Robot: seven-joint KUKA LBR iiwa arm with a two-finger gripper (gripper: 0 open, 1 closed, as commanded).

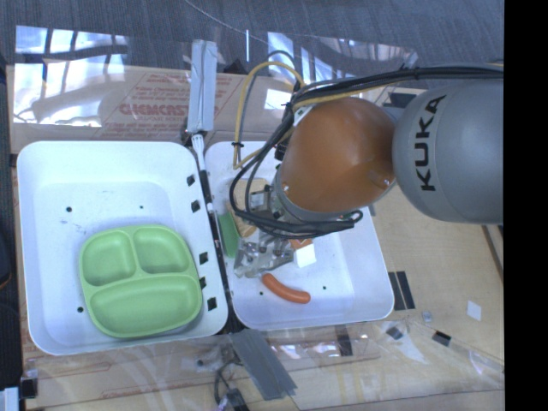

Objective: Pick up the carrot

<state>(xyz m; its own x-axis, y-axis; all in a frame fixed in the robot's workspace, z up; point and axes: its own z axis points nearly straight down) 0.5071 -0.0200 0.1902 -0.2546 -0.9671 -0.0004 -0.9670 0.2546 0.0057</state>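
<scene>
Two shallow white bins are seen side by side on the tabletop. The left bin (51, 195) carries a light green divided plate (139, 279) with three compartments, lying toward the bin's front edge. The right bin (364, 268) is largely covered by the grey arm (454, 157) with its orange band (336, 157), which is reached in from the tabletop's right side and hangs over the bin's rear and middle parts. Black and yellow cables (265, 84) are looped above the wrist.

The pincer (257, 259) is seen below the orange band, low over the floor of the right bin, near the bin's left wall. Whether its metal tips are spread or closed cannot be told, as they are small and cluttered in the view. Nothing can be made out between them.

The carrot (286, 289) lies on the floor of the right bin, toward its front edge, just beside and in front of the pincer, slanted, and apart from the bin walls. A small white block (306, 256) lies just behind it, and a green object (228, 234) rests along the bin's left wall.
</scene>
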